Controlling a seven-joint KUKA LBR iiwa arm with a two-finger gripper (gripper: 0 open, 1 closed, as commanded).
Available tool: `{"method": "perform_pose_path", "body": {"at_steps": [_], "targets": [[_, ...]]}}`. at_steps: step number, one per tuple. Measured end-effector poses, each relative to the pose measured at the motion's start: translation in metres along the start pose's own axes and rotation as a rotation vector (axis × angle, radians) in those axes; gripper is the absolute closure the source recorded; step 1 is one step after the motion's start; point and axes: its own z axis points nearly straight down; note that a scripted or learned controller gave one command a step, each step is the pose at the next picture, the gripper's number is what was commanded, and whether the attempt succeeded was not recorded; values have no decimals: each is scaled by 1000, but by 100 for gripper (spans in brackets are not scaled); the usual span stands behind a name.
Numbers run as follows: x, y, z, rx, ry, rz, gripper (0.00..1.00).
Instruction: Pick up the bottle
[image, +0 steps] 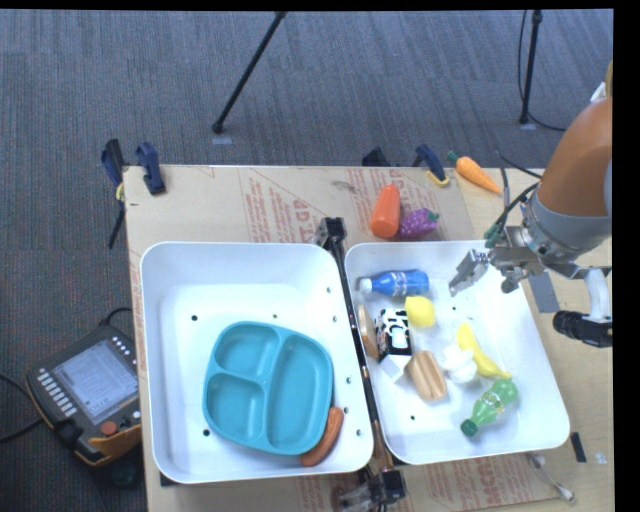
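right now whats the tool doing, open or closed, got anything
Tool: open, holding nothing, hanging over the right bin just right of the blue bottle.

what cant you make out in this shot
- Arm: cut off by the camera view's right edge above the wrist.
- Sausage: partly tucked under the teal tray.
- Blue bottle: label too small to read.
- Gripper: fingers blurred; it holds nothing visible.
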Motion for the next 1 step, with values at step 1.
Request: {"method": "perform_pose_path", "body": {"at_steps": [1], "targets": [[0, 1, -10, -1, 1, -2, 100]]}}
